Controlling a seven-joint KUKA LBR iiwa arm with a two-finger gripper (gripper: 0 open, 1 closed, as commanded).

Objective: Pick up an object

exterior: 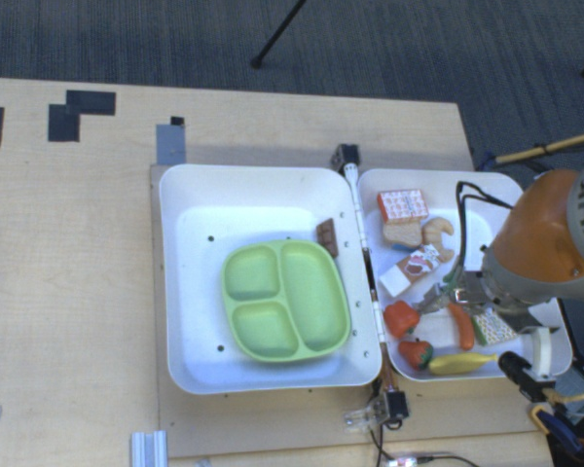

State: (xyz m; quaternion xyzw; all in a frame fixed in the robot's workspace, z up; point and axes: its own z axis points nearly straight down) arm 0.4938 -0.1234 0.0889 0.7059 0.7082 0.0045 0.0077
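Note:
The right bin holds several small food items. A red-and-white box lies at its far end, with a bread slice and a tan pastry just below. Toward the front lie a white packet, a red pepper, an orange carrot, a red fruit and a yellow banana. My gripper is low over the middle of this bin, between the packet and the carrot, right of the pepper. The arm's orange band covers the bin's right side.
The left bin holds a green three-compartment plate and a small brown piece near its right wall. A black post stands at the far end of the divider between the bins. Cables lie at the front right.

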